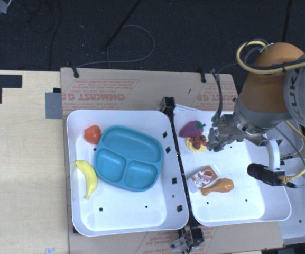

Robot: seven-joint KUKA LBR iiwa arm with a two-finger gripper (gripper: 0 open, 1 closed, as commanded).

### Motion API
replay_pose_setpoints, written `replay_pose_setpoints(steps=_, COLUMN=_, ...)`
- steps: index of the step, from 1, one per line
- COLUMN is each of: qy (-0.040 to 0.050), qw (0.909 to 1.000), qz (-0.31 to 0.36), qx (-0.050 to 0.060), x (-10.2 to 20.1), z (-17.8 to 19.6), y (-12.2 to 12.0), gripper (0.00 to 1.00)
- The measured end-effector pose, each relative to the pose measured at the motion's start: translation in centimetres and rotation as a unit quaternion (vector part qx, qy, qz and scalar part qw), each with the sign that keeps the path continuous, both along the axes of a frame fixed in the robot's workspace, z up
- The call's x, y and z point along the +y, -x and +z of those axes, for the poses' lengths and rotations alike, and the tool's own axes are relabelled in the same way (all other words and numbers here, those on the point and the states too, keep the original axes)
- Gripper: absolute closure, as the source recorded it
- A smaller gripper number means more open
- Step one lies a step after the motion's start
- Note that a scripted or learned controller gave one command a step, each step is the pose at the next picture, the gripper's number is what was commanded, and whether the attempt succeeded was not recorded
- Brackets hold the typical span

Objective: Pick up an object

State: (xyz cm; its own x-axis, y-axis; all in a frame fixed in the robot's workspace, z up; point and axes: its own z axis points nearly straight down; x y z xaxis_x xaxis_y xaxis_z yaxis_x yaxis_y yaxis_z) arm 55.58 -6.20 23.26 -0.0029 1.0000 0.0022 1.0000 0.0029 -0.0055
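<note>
In the right bin [247, 210] lie a purple grape bunch [191, 128], a small red and yellow toy [196, 143] just below it, a printed meat card [203, 177] and a tan chicken drumstick [219, 186]. My gripper [214, 142] hangs at the upper middle of that bin, right beside the red and yellow toy, its dark tips close to the toy's right edge. Nothing visible sits between them. The left bin [120, 216] holds a blue divided plate [129, 157], a red tomato [92, 134] and a yellow banana [88, 177].
The black divider [177, 163] between the bins runs just left of the grapes. A black cylindrical part [266, 174] of the arm hangs over the right bin's right side. Cables trail over the dark floor behind the bench.
</note>
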Motion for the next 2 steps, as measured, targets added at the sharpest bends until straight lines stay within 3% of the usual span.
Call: replay_pose_setpoints(steps=2, qy=0.0, qw=1.0, qz=0.001, qx=0.0, x=10.0, z=1.0, y=3.7, gripper=1.0)
